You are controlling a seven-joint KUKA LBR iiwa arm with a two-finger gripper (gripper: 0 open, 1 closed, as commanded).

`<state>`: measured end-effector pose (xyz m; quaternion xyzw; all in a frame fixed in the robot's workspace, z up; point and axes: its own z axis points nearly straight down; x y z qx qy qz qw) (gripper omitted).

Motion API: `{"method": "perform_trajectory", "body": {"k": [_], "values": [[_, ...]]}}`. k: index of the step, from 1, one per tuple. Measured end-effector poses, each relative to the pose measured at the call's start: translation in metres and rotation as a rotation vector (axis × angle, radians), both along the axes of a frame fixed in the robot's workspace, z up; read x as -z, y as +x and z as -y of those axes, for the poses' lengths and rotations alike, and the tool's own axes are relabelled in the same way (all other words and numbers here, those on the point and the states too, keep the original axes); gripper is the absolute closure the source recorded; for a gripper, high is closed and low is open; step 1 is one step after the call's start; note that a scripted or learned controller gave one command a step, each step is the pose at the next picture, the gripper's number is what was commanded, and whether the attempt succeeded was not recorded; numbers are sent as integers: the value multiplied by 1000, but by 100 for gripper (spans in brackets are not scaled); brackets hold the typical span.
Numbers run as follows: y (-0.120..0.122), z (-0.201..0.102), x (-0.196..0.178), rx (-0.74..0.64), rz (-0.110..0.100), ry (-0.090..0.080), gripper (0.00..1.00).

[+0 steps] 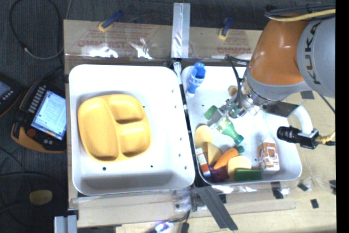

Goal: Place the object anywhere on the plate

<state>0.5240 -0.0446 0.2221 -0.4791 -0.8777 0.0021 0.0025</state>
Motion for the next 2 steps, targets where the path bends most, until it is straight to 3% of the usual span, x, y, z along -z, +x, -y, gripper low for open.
{"method": "perform_trajectory", "body": {"k": [1, 2], "values": [[12, -70, 42, -203, -2, 1, 100], [73, -145, 42, -355, 0, 1, 100]]}}
